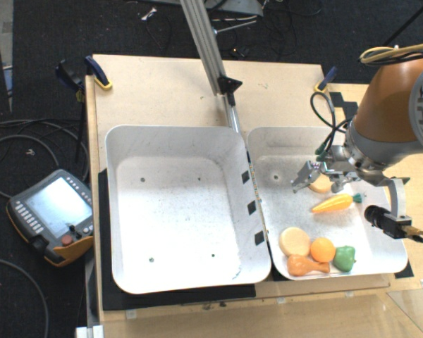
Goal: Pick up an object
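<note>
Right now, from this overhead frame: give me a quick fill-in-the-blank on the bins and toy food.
1. All the toy food lies in the ____ bin of the view.
2. The pincer is low beside a pale round piece, just above the yellow ____.
3. The orange ball sits between the tan disc and the ____ pepper.

Missing: right; corn cob; green

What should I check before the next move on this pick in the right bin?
1. Hand over the right bin: ok.
2. Pale round object right at the hand: ok.
3. Object between the fingers: cannot tell.
4. Yellow corn-like toy lies close beside the hand, may get bumped: not ok.
5. Cluster of beige disc, orange ball and green piece clear of the hand: ok.
</note>
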Robot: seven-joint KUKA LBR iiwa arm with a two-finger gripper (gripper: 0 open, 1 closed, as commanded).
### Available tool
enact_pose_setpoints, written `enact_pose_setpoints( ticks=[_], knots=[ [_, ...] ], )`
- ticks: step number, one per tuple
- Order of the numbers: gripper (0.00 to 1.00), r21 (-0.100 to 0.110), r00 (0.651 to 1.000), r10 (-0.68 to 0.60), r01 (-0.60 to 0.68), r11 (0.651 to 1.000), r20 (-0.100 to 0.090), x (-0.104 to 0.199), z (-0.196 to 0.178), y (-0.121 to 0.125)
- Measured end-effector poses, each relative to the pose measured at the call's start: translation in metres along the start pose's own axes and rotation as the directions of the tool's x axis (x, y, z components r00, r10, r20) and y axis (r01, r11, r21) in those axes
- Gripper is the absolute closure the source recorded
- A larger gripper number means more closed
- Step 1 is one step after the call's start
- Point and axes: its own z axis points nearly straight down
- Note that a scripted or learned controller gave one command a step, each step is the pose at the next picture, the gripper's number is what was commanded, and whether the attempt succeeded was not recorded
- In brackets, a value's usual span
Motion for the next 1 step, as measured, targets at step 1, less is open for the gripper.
enact_pose_setpoints(
  ticks=[1],
  knots=[
    [0.00,-0.004,1.000,0.002,-0.002,1.000,0.001,-0.0002,-0.0024,0.0009]
  ],
)
